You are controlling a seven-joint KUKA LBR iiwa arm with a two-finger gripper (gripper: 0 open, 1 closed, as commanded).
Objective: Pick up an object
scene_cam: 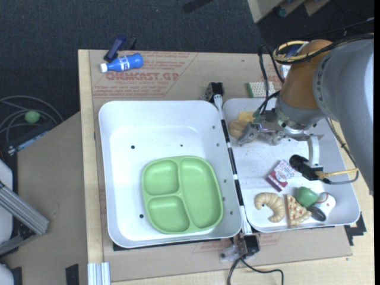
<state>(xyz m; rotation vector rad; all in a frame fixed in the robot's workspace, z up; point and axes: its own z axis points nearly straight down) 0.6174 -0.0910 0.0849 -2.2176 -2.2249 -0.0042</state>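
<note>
1. Honestly, the only writing I could half read was the big red print on the cardboard sheet, up and left of the gripper. It looked like "GEMCAST.GR", and the smaller line over it was too fine to read.
2. A red-and-white packet lay below and a bit right of the gripper. It had printing on it, but that was way too small to read.
3. I couldn't tell whether the gripper was released or clenched. It sat low over the right bin, and nothing was visibly held in it.
4. A tan lump, the closest thing to grab, sat just left of the gripper, touching or nearly touching it. I couldn't make out what it was.
5. The arm came in from the upper right of the gripper, hid that corner of the bin and ran out of view at the edge.
6. Further below the gripper were a croissant, a pizza slice and a green thing bunched together.
7. Left and below the gripper, the left bin held a green divided plate.
8. Far up and left of the gripper, a blue bottle lay on the cardboard.
</note>
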